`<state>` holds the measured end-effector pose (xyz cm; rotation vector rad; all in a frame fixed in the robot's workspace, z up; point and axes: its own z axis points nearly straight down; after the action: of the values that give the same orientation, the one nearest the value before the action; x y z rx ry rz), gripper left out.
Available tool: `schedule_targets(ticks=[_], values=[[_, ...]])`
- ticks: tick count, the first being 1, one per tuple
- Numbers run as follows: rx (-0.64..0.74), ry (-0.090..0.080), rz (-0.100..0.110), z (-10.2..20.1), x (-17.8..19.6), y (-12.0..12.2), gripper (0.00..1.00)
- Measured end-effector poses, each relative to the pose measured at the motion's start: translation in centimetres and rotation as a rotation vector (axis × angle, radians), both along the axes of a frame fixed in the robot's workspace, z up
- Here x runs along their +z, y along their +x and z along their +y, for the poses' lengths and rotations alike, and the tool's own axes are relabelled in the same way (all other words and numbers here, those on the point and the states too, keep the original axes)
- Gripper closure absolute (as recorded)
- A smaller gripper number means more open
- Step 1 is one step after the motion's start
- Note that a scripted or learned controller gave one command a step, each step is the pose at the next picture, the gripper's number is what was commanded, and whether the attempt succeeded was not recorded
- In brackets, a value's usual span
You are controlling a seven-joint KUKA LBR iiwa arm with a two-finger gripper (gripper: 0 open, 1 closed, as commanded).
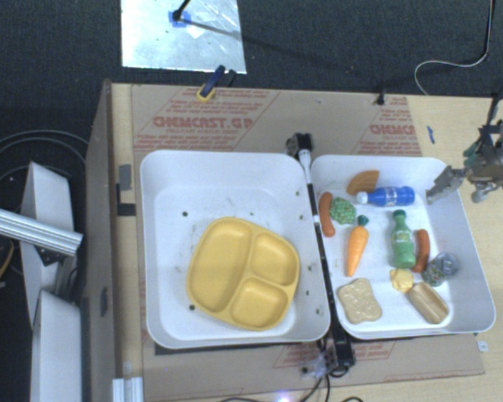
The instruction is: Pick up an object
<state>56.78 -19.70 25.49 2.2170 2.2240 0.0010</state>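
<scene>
Our pincer [459, 187] hangs open over the right white bin [478, 258]; we judge the green plastic bottle [401, 239] light, stiff, slippery: grip mid-body.

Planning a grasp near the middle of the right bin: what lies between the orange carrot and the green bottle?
In the camera view, bare white bin floor separates the orange carrot from the green bottle.

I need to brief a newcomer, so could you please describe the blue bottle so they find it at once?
Look in the right-hand white bin, near its far wall. The blue bottle lies on its side there, beside a brown wedge. It alone is blue; the green bottle nearer the middle stands lengthwise.
</scene>
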Motion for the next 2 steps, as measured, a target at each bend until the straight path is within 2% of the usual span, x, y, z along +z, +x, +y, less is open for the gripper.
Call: schedule_targets(ticks=[1, 2], values=[[-0.002, 0.002, 0.004, 4.8, -15.5, -4.0, 0.0], [0.0, 0.001, 0.001, 7.0, -17.1, -3.2, 0.0]])
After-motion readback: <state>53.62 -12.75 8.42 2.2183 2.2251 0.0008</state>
